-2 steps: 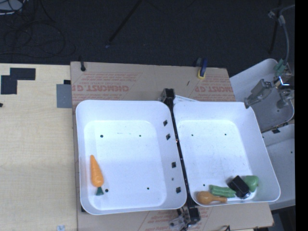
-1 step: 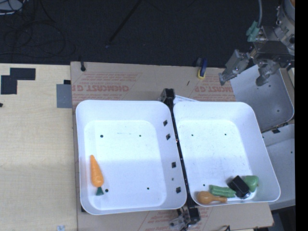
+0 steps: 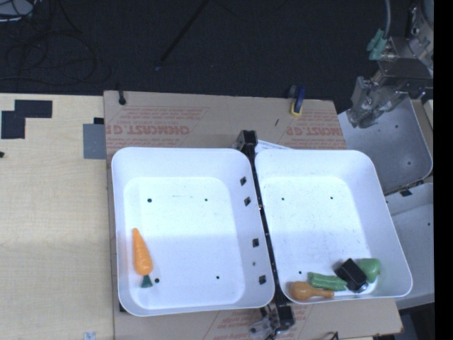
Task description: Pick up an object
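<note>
An orange toy carrot [image 3: 141,253] with a green stem lies near the front left corner of the left bin [image 3: 177,168]. In the front right corner of the right bin [image 3: 318,165] several small things cluster: a tan pear-shaped piece [image 3: 309,291], a green bean-like piece [image 3: 327,282], a black block [image 3: 351,274] and a light green rounded piece [image 3: 369,267]. My gripper [image 3: 362,113] hangs high at the upper right, beyond the right bin's far right corner and well away from all the objects. Nothing shows between its fingers.
Both bins sit on a cardboard sheet [image 3: 212,122] on the wooden bench, joined by a black divider [image 3: 256,218]. A blue and yellow clamp [image 3: 298,100] holds the sheet's back edge. A grey plate [image 3: 396,147] lies right of the bins under the gripper.
</note>
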Controlling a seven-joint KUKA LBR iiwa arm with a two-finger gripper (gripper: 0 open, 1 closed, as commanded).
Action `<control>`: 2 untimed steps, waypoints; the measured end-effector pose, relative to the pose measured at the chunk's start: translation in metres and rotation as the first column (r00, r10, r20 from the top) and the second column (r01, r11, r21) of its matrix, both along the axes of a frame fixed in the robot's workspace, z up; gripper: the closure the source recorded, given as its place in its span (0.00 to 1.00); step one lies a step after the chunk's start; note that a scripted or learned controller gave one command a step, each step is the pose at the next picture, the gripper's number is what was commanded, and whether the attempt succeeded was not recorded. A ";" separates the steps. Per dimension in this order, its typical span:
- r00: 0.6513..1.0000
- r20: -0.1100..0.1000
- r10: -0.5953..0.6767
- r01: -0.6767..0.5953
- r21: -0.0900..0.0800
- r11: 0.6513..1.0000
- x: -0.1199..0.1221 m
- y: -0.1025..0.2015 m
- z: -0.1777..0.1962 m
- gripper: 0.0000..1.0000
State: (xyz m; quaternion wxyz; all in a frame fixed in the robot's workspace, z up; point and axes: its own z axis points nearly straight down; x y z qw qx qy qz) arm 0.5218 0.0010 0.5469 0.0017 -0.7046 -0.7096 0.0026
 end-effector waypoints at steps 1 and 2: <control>1.000 -0.005 -0.014 0.014 0.000 1.000 0.010 -0.074 -0.086 1.00; 1.000 -0.004 -0.018 0.018 -0.002 1.000 0.051 -0.204 -0.160 1.00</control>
